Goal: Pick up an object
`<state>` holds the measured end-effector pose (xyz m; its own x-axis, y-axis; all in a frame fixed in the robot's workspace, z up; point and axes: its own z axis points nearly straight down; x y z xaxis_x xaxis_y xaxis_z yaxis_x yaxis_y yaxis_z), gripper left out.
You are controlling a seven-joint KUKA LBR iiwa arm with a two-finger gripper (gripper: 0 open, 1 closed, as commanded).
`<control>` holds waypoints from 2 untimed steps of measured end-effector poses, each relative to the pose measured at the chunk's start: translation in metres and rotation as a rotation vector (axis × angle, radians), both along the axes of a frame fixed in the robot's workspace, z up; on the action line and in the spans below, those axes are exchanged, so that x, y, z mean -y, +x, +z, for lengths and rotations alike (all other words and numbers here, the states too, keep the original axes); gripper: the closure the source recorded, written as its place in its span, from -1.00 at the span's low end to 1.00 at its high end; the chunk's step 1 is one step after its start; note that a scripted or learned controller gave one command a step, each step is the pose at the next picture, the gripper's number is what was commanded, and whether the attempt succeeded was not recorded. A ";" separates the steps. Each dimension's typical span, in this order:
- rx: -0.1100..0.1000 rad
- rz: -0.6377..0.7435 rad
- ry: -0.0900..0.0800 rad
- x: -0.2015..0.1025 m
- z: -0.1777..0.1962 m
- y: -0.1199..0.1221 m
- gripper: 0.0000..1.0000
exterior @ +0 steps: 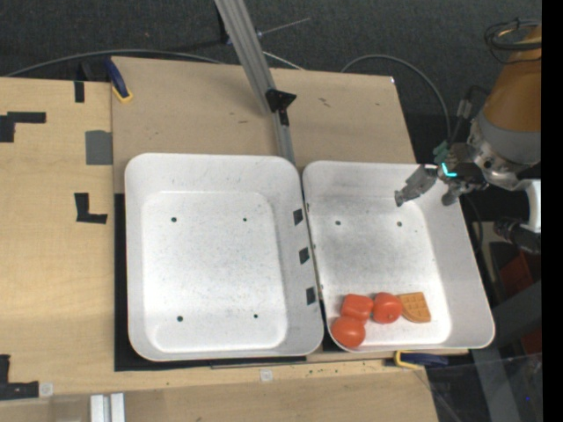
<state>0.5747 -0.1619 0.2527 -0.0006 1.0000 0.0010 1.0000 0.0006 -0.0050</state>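
Three red, round pieces lie close together at the near edge of the right bin (369,236): one (356,305), a second (386,308) to its right, and a third (348,331) in front. An orange waffle-like square (414,307) touches the second piece on its right. My gripper (428,192) hangs over the far right corner of that bin, well away from the pieces. It is open, with nothing between its fingers (409,191).
The left bin (211,244) sits beside the right one, joined by dark clips along the seam. A slanted metal bar (251,51) rises from the far side between the bins. Cables run behind the bench.
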 end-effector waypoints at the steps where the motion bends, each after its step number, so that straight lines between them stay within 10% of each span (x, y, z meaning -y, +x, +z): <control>1: 0.004 0.001 -0.001 0.000 0.002 0.001 -1.00; 2: -0.003 0.001 0.000 -0.006 -0.061 -0.001 -1.00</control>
